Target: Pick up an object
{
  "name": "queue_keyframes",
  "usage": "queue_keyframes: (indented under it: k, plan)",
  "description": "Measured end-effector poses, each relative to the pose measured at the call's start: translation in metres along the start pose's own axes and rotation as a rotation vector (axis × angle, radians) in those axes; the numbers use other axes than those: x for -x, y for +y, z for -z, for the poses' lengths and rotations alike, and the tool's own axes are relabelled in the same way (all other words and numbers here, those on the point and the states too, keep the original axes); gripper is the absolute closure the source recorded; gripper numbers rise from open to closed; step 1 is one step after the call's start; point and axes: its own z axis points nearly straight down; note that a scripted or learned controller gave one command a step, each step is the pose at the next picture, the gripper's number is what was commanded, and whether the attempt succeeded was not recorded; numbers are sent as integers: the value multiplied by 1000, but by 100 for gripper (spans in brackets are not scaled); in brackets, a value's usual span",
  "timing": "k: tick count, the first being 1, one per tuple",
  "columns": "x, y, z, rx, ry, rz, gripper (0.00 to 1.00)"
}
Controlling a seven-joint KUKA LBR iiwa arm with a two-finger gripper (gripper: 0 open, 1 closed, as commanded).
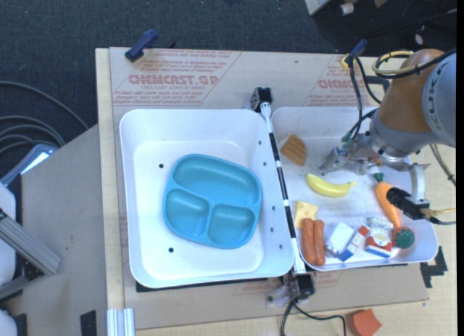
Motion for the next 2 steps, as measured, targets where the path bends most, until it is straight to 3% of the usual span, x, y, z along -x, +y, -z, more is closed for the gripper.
queue_keyframes:
  k: [1,2]
  plan:
    - [0,1,10,2,0,-1,100]
    - [0,1,20,3,0,-1,100]
